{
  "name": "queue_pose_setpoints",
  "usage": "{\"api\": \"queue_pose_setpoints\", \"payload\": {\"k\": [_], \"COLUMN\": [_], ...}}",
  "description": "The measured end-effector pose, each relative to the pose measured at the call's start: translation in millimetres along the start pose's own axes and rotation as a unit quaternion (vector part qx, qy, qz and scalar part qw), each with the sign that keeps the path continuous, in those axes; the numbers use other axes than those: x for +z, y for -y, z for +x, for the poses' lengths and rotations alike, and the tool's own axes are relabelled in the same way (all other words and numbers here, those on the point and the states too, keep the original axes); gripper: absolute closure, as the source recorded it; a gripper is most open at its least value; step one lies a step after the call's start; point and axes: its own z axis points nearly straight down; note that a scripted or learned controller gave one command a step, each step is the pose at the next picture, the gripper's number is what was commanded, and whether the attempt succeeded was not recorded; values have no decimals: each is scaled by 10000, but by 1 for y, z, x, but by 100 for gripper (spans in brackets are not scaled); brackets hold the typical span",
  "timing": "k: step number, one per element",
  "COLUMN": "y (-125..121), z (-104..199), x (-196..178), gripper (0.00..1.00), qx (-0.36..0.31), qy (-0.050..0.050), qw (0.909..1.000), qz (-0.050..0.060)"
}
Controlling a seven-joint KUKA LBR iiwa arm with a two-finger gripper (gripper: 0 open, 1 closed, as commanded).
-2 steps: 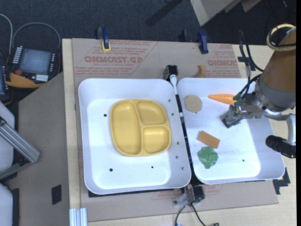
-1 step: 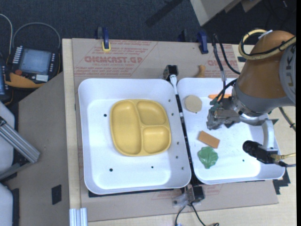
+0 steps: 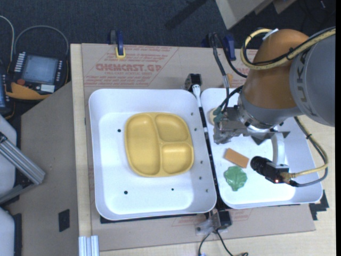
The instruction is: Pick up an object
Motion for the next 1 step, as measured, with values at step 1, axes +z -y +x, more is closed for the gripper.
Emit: {"api": "queue_pose_setpoints", "payload": {"k": [1], "y": [-1], "z": [49], "x": [-5], "gripper": [100], "qx": [2], "qy": [0], "qw": [10000], "qz": [0]}}
